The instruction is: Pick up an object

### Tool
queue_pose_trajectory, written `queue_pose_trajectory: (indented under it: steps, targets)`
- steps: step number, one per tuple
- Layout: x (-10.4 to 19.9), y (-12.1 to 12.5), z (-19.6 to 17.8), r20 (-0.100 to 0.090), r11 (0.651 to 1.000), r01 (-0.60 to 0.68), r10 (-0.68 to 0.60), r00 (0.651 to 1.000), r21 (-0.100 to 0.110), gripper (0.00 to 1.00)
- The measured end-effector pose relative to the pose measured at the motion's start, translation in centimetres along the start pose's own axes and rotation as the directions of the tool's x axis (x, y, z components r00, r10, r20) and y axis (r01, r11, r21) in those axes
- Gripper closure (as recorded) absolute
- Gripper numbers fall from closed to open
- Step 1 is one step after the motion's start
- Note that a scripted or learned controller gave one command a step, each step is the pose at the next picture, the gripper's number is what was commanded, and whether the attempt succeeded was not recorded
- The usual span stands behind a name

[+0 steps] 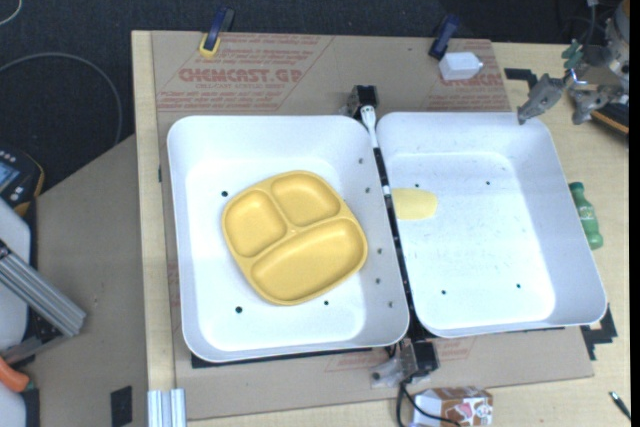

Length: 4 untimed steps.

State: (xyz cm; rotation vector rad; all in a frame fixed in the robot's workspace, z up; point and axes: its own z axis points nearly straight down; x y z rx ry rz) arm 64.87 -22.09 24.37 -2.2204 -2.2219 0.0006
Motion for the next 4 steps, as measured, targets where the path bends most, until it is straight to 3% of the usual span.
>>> queue_pose_trajectory:
  steps: [1, 2, 3, 4]
  targets:
    - [4.2, -8.4, -6.5, -0.001, 1.0, 0.001, -0.001, 1.0, -0.003, 0.0]
    - [21.2, -13.3, -8.5, -0.007, 1.0, 0.018, -0.018, 1.0, 0.001, 0.0]
    - [20.2, -13.2, -9.4, -0.001, 1.0, 0.001, -0.001, 1.0, -0.001, 1.0]
    - [28.2, -17.0, -11.5, -0.003, 1.0, 0.01, -0.01, 1.0, -0.001, 1.0]
